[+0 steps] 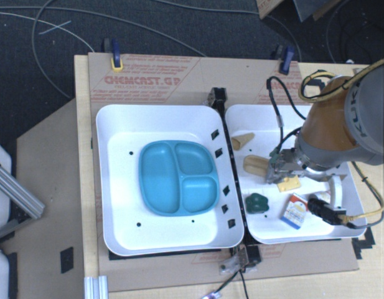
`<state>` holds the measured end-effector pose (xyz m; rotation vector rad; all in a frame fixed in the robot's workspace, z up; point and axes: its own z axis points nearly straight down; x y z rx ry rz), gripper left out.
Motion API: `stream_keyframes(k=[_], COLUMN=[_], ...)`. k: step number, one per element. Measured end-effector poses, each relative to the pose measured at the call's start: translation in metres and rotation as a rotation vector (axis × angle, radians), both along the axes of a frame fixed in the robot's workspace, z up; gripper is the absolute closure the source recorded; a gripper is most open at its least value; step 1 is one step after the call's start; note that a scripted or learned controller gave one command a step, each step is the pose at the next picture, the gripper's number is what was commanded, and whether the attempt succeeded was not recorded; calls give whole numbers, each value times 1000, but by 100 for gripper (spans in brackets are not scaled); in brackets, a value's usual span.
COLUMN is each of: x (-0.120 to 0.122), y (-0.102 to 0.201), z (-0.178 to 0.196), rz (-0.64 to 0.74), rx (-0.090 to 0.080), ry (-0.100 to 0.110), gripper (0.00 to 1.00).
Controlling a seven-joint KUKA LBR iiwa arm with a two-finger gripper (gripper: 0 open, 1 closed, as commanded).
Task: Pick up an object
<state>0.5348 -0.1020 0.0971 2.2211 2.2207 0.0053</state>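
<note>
Claw [277, 167] is low in the right bin [261, 229], its tip between a tan wooden block [255, 164] and a pale yellow block [289, 184], just beside both. Finger spread cannot be told from this angle, and nothing is visibly between them.

Step in hand, by my reading: the descent and grasp attempt, with no object lifted yet. Candidates sit close together in the right bin: the two blocks, a tan wedge [243, 141] nearer the divider, a dark green lump [257, 203] and a small red, white and blue box [294, 211] toward the front.

Next move calls for closing on one block only, then a straight lift to check the hold.

Left bin [111, 167] holds a blue divided plate [179, 177].

Writing: red print on the cardboard over the worktop [148, 73] reads roughly "CHEMCAST GP"; the box label is too small to read.
</note>
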Motion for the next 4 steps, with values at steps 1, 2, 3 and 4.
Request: stream_keyframes(k=[1,2,3,4], x=[8,18,19,35], y=[-3,3,3,50], z=[61,116,130,130], rz=[1,2,2,6], rx=[-3,-3,-2,0], ry=[-2,-3,0,1], gripper=[100,100,100,100])
